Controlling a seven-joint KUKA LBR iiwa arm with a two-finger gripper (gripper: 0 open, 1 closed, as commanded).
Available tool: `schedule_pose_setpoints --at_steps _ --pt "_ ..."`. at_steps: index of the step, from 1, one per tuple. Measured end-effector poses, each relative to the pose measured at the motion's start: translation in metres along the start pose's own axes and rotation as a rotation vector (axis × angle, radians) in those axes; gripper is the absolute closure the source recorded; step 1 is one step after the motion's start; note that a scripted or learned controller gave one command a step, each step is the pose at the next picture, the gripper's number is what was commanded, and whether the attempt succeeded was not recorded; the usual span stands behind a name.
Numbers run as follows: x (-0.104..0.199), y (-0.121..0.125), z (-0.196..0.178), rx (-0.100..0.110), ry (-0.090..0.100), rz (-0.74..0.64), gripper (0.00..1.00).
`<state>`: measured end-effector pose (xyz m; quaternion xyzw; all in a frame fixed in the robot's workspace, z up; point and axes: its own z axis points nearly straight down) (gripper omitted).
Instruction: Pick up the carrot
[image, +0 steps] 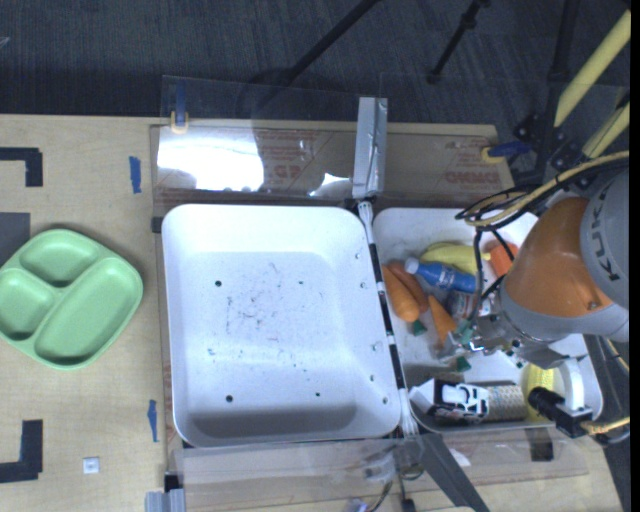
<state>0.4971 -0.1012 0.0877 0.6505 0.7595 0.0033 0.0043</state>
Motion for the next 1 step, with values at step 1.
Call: schedule_pose_setpoints --at_steps 1 --pt "0.0481 0.0303 -0.136 0.011 0.001 0.14 1.0"
